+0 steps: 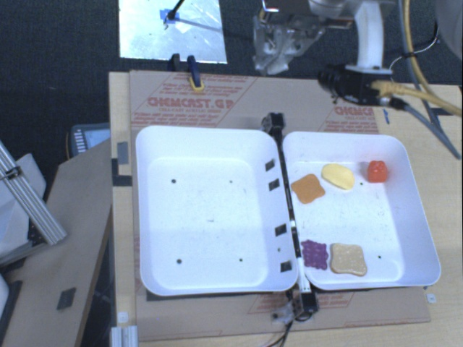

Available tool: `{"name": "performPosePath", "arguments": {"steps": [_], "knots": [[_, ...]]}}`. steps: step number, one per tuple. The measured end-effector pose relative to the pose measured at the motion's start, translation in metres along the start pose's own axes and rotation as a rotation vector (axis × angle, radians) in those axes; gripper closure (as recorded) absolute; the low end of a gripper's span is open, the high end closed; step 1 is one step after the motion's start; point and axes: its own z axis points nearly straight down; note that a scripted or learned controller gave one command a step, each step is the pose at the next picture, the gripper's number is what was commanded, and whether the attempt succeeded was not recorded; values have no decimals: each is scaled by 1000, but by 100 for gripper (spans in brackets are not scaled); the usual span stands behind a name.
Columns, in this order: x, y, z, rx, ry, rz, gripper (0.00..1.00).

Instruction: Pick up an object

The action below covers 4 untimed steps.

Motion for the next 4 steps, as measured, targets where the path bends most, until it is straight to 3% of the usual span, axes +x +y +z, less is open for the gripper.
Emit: {"name": "performPosePath", "arguments": {"steps": [4], "knots": [[1,1,-45,-8,5,-11,100]]}}
